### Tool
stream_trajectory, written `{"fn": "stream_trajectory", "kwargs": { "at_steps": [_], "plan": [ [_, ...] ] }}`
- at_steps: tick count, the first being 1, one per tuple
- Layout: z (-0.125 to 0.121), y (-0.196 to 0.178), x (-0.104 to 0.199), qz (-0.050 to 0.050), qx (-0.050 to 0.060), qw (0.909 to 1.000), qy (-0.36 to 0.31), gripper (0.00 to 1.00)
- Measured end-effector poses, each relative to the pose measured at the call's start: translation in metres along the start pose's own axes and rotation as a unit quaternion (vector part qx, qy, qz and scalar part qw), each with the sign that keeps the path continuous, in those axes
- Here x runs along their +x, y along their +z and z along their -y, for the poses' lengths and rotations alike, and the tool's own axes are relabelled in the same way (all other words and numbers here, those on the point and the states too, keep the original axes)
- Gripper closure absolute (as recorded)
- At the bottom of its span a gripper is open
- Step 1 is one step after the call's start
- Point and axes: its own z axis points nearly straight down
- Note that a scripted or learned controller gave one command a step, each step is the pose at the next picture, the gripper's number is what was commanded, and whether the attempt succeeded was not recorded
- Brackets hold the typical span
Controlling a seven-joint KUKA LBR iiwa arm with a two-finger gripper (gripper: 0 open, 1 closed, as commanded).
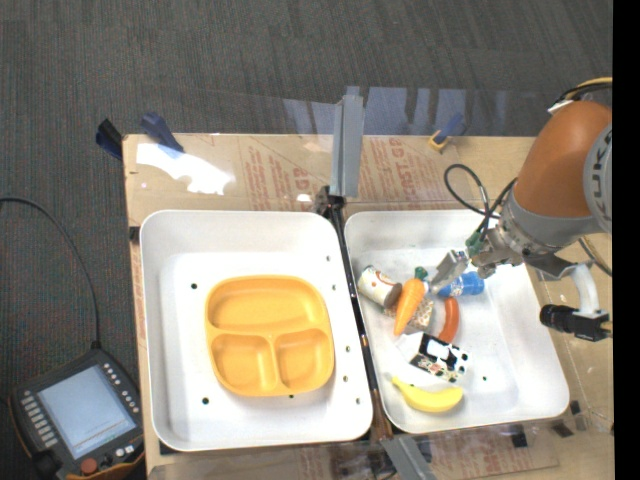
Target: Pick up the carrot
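Note:
The orange carrot (pixel 408 304) lies tilted in the left middle of the right bin (pixel 520 373), its green top pointing up right. It rests among a small white can (pixel 376 285), a red sausage-shaped item (pixel 450 319) and a blue object (pixel 466 286). My gripper (pixel 447 270) reaches in from the right and hovers just right of and above the carrot's top, close to the blue object. Nothing shows between its fingers.
A yellow banana (pixel 430 397) and a black-and-white box (pixel 438 358) lie in the right bin's front. The left bin (pixel 170 258) holds a yellow divided plate (pixel 268 332). A grey post (pixel 348 153) stands behind the bins. A pendant (pixel 72 410) sits at the lower left.

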Motion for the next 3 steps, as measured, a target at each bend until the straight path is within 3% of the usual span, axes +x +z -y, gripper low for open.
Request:
{"fn": "stream_trajectory", "kwargs": {
  "at_steps": [1,2,3],
  "plan": [
    [-0.019,0.078,0.054,0.000,0.001,0.9986,-0.053,0.00],
    [0.054,0.079,0.053,0.000,0.001,0.9997,-0.023,0.00],
    [0.091,0.078,0.081,0.000,0.000,0.9958,-0.092,0.00]
  ]
}}
